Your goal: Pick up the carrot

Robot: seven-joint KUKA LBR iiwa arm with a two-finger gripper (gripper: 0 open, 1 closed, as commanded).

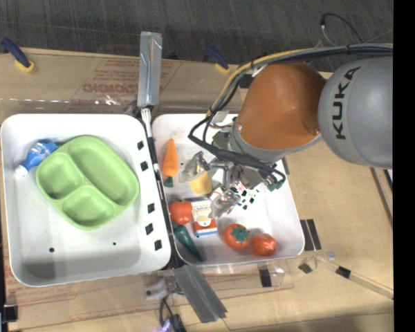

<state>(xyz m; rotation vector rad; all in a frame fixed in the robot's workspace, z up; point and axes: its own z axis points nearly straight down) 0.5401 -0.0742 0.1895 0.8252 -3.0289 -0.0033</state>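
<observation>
Right bin (287, 216), contents. Carrot (170, 159): lies along the left wall, toward the far end, orange body with green tip pointing to the near side. Untouched; nothing of mine is on it.

Yellow piece (202, 182): middle of the bin, just right of the carrot.

Small carton (205, 223): near the left wall, toward the near end, with a red item (180, 211) touching its left side and a dark green item (187, 241) at the near-left corner.

Two tomatoes (236, 235): side by side along the near wall.

Left bin (28, 254), contents. Green tray (88, 180), three compartments, middle of the bin; blue item (37, 152) at its far-left edge.

My pincer (225, 196): hangs over the middle of the right bin, right of the carrot and apart from it, above the carton. Whether it is open or closed I cannot tell; cables and wrist clutter it. I see nothing held.

Progress, by my judgement: pick not yet made. Left to do: shift toward the left wall, descend on the carrot, close, lift.
</observation>
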